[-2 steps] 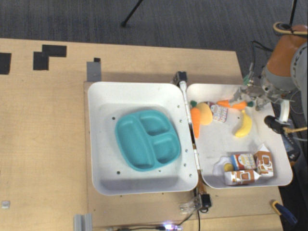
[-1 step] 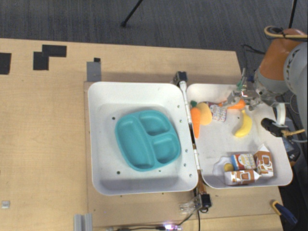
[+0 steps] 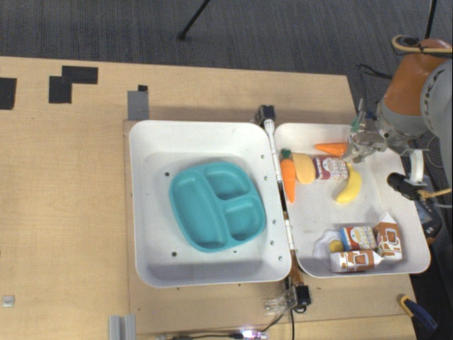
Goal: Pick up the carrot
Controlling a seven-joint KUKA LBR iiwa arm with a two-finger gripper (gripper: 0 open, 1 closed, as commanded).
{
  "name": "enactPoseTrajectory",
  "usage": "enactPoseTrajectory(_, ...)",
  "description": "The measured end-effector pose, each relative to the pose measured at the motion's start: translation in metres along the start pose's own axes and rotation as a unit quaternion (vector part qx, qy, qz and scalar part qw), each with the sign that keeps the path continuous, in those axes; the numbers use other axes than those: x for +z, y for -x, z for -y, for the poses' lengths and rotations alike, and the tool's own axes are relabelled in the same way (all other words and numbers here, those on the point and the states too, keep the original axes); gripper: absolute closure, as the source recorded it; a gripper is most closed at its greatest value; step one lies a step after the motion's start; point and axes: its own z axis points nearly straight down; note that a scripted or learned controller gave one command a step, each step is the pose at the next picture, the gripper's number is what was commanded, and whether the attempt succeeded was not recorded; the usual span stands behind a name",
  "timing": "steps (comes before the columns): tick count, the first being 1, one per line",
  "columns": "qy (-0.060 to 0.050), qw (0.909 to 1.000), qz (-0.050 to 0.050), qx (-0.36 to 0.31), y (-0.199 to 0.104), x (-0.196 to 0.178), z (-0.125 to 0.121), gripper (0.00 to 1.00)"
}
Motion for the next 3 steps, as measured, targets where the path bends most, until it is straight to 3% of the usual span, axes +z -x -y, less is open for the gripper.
enactPoseTrajectory(1, 0.003, 1.0, 0.0, 0.0, 0.0, 0.0, -0.001, 0.0)
enactPoseTrajectory(2, -0.014, 0.9998, 0.004, 0.017, -0.065, 0.013, -0.007, 0.0)
enactPoseTrajectory(3, -0.021, 0.9767, 0.008, 0.214, -0.088, 0.012, 0.0, 0.0)
